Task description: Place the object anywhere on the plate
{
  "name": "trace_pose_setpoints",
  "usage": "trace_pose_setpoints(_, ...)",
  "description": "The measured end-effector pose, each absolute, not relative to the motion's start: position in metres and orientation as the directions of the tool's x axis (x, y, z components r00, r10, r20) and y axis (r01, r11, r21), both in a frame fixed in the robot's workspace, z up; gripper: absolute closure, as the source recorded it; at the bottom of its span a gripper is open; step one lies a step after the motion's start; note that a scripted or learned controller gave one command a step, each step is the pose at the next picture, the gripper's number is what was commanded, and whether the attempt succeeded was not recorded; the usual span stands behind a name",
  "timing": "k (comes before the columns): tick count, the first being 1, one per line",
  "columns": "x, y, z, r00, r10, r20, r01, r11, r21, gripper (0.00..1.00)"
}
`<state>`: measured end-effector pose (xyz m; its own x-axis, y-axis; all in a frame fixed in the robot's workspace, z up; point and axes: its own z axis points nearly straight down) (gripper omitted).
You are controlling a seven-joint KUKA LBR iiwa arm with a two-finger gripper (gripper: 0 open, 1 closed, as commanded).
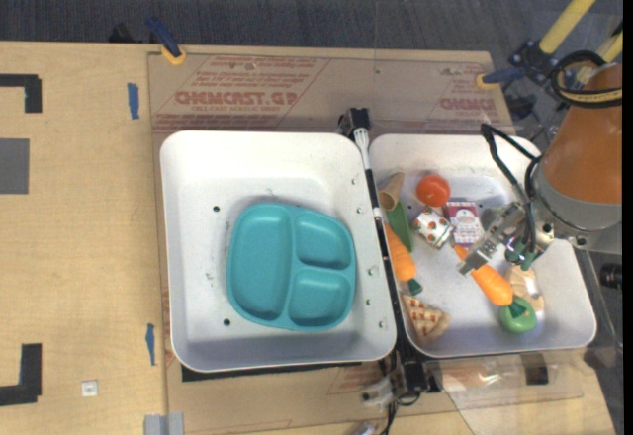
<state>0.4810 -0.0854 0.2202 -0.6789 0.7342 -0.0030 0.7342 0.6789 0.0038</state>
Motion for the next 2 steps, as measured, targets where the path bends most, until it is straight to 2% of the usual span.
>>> trace_pose_setpoints(1, 0.4919, 0.0263, 0.2664, -0.608, 0.794, -0.001, 0.794, 0.608, 0.008, 1.00)
trace_pose_setpoints(2, 0.4916, 0.0224, 0.2655, -0.603, 0.797, -0.003, 0.797, 0.603, 0.003, 0.00)
